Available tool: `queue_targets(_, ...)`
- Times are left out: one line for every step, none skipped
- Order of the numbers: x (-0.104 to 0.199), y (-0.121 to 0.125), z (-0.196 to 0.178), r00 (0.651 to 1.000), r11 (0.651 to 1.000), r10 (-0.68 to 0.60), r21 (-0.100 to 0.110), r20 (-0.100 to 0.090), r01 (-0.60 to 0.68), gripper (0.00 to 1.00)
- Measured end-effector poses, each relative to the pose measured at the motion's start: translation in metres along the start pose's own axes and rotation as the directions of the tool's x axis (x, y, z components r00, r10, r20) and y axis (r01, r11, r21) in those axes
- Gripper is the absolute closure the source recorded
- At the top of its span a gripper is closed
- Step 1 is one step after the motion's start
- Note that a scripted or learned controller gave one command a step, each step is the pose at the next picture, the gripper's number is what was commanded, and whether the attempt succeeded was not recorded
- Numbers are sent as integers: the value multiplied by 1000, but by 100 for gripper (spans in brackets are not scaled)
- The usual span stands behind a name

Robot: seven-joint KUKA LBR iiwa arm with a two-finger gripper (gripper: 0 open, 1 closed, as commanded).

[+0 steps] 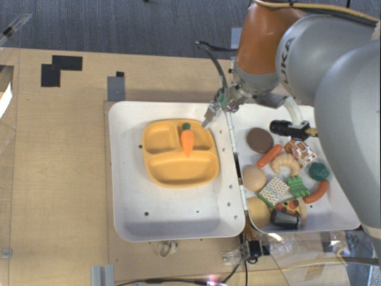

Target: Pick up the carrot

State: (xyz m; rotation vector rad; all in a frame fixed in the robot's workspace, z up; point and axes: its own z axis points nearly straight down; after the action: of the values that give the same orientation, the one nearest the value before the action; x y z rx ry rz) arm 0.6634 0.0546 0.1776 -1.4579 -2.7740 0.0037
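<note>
Arm over two white bins, carrot lying on the yellow tray.

The grey arm point(333, 58) bears partly hidden letters reading "KU". The left bin point(122, 177) holds a yellow divided tray point(178, 165); the right bin point(339, 210) holds mixed toy food point(286, 171). The carrot point(187, 140) lies across the tray's upper divider, green top pointing away. The gripper point(209, 118) hangs just beside the tray's upper right corner, holding nothing; its jaw gap is too small to tell.

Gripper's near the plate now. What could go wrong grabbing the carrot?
1. The carrot lies across a divider ridge of the yellow plate, so it may roll or slip when pinched.
2. The gripper sits by the plate's rim; descending there could tip the plate.
</note>
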Motion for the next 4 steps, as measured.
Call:
queue_targets(60, 17, -8, 997, 996, 83, -13, 4, -83, 0)
queue_targets(66, 40, 71, 988, 987, 157, -25, 5, -157, 0)
queue_targets(69, 44, 59, 989, 988, 148, -34, 4, -148, 100)
queue_targets(34, -5, -14, 971, 970, 241, -22, 10, -241, 100)
